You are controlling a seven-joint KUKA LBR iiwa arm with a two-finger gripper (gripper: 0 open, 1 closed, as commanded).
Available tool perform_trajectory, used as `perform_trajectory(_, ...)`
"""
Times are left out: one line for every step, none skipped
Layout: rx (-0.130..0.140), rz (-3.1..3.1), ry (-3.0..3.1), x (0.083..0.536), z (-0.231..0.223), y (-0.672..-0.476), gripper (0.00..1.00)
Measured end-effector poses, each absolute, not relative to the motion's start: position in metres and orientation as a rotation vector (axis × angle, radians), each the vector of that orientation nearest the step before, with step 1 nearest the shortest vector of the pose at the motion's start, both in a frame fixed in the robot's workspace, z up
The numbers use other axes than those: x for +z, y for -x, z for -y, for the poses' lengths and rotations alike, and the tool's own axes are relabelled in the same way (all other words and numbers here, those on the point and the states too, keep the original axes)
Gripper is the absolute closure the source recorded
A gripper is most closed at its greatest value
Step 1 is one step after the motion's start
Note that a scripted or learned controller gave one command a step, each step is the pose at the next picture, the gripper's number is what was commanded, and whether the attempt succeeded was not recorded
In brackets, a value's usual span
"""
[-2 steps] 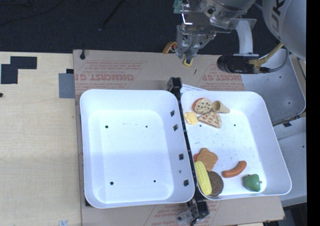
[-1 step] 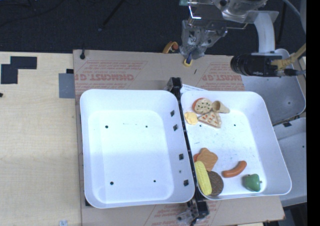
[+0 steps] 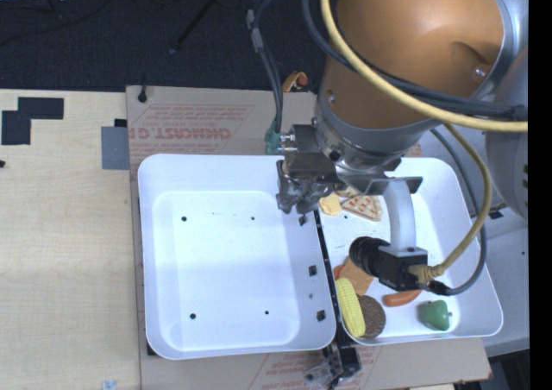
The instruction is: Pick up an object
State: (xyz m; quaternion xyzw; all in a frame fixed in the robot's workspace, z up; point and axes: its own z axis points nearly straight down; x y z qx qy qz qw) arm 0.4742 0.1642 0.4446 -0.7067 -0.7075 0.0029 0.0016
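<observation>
two shallow white plastic bins sit side by side on a brown cardboard sheet. the left bin has a smooth floor with a few small dark holes. the right bin holds the toy food: one yellow corn cob lying on one dark brown round disc, one green pepper, one thin orange-red piece, one waffle-patterned slice and one pale yellow piece (partly hidden by the arm). the gripper hangs over the rims where the bins meet, near the waffle slice; whether its fingers are apart or closed cannot be told, and nothing is seen between them
</observation>
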Motion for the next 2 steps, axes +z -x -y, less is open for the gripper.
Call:
perform_trajectory(0.015, 2.219, 2.217, 0.336, -0.188, -0.475, 1.00)
perform_trajectory(0.003, 2.223, 2.219, 0.383, -0.244, -0.524, 1.00)
